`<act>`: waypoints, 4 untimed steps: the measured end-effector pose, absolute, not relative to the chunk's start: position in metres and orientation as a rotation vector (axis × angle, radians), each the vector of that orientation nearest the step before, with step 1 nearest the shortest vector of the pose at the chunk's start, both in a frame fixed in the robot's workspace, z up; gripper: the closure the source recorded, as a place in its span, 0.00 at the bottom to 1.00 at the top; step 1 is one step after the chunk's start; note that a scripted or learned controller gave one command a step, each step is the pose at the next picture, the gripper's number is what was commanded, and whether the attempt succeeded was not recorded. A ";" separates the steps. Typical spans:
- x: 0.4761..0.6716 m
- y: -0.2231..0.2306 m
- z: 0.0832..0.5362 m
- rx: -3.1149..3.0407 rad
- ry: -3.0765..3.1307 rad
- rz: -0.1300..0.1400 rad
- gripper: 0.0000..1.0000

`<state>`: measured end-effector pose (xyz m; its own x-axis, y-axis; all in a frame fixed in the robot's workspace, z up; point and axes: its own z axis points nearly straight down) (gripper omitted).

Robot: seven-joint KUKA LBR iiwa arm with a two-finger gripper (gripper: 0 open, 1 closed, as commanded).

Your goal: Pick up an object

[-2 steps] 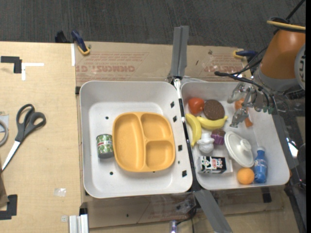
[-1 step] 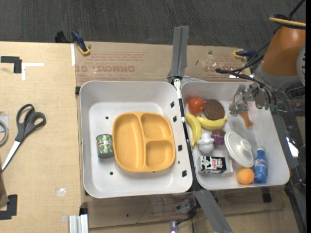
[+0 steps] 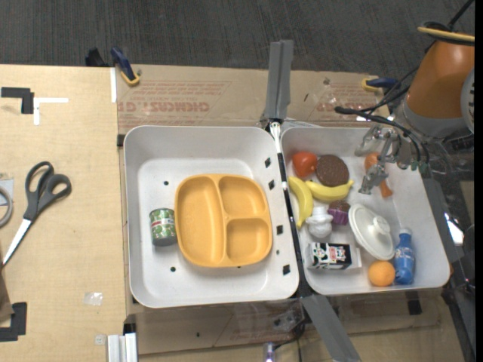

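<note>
Lower right in the right bin (image 3: 434,225): orange (image 3: 382,274), blue bottle (image 3: 404,258), milk carton (image 3: 330,256), white bowl (image 3: 371,230). Farther up: bananas (image 3: 313,192), brown disc (image 3: 332,170), tomato (image 3: 304,163). The gripper (image 3: 375,173) hangs upper right; whether it is parted or closed, I cannot tell.

Bright, even light from overhead; the white bins (image 3: 139,225) look almost washed out, with soft, faint shadows under their contents. The arm (image 3: 441,81) above the jaws is slightly blurred. Left of the jaws, the wooden surface (image 3: 60,225) is sharp, without glare.
</note>
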<state>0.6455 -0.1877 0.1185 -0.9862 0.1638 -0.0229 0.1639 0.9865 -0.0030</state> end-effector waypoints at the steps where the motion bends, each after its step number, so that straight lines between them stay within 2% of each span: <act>1: 0.645 -0.202 0.093 0.390 3.111 -0.001 0.00; 2: 0.647 -0.201 0.105 0.384 3.104 -0.004 1.00; 3: 0.649 -0.172 0.230 0.519 3.091 -0.001 1.00; 4: 0.649 -0.172 0.229 0.519 3.093 -0.001 0.00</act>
<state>0.6488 -0.1716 0.2289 -0.9453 0.3262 -0.0056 0.3262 0.9453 0.0002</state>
